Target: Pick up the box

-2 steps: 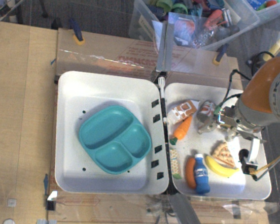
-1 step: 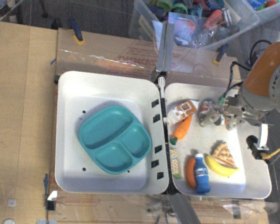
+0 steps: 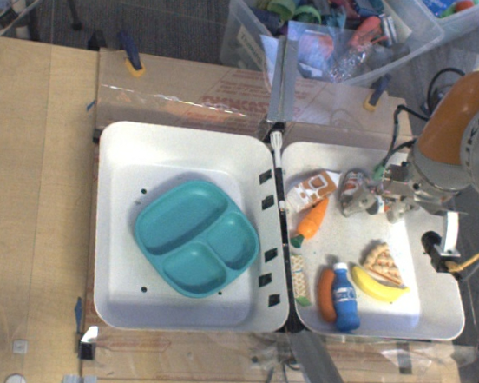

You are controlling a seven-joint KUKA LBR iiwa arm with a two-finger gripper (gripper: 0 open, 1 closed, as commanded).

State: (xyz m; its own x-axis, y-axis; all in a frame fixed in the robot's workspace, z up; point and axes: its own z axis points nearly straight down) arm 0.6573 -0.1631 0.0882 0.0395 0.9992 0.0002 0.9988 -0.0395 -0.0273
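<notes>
On the desk point(image 3: 19, 201) sit two white bins, side by side. The left bin point(image 3: 132, 146) carries one teal divided plate point(image 3: 197, 238) at its centre.

The right bin point(image 3: 441, 322) holds the rest. At its 11 o'clock, hard against the divider, lies one small box point(image 3: 317, 186), brown and white, tilted. Just below it, at 9 o'clock, is one carrot point(image 3: 310, 219), and the two look to be touching. Down at 7 o'clock a narrow pale strip point(image 3: 298, 282) lies along the divider, then one red sausage-like piece point(image 3: 325, 292) and one blue bottle point(image 3: 345, 299) close beside it. At 5 o'clock sit one pizza slice point(image 3: 382, 262) and one banana point(image 3: 377, 286), touching.

The gripper point(image 3: 360, 196) hovers at the bin's 12 o'clock, just right of the box and apart from it. Whether it is apart or together I cannot tell; nothing is seen held.

To do the approach well, my judgement is that the gripper should shift toward 9 o'clock until centred over the box, turn to span its narrow side, and descend clear of the carrot and the divider wall.
</notes>
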